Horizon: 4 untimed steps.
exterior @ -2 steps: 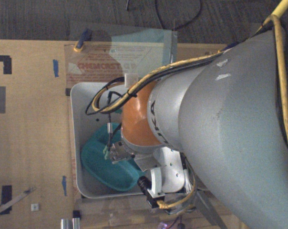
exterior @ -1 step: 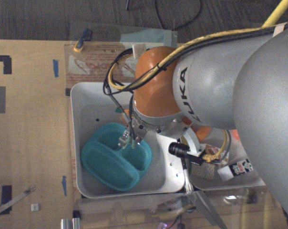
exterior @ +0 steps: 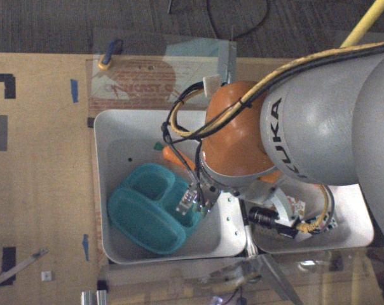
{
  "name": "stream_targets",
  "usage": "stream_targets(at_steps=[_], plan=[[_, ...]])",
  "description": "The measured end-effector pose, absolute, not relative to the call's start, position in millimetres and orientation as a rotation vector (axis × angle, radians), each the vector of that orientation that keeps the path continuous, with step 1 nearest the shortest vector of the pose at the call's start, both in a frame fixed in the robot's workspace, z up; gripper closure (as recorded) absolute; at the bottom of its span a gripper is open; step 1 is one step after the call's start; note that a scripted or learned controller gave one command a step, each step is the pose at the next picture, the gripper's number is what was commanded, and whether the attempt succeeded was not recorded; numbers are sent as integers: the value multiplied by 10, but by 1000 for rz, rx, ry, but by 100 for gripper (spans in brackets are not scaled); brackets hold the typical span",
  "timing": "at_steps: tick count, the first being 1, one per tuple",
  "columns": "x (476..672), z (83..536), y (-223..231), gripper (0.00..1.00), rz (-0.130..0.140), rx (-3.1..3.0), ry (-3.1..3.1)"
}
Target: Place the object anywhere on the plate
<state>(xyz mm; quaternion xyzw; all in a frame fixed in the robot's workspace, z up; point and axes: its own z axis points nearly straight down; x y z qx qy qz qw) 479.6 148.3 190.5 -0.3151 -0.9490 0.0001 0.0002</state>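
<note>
I see plate point(exterior: 147, 211) in left bin point(exterior: 109, 170), carrot point(exterior: 173, 154) just behind it, gripper point(exterior: 193, 201) over plate's right edge, right bin point(exterior: 357, 234) under arm point(exterior: 306, 119)

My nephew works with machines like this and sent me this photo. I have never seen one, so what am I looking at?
This is one photo, taken by a camera fixed above a workbench and looking down at a slant. The big grey shape with the orange band is a robot arm reaching in from the right. At its tip is the gripper, the part that grasps things; the arm covers most of it, so I cannot tell whether it is carrying anything.

On the bench sit two shallow white bins side by side. In the left bin lies a teal plate with separate compartments, and the gripper hovers over its right edge. Just above the plate, an orange carrot-like object with a green end peeks out from under the arm. The right bin is mostly hidden by the arm.
</note>
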Motion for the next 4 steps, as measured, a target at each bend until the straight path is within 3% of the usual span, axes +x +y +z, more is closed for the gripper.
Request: stream_targets(at_steps=[1, 2, 3, 4], plan=[[4889, 955, 1857, 100, -12, 22, -3154], [4896, 969, 1231, 100, -33, 202, -3164], [4932, 963, 1743, 100, -19, -367, -3147], [4934, 961, 2128, 100, -26, -1194, -2930]])
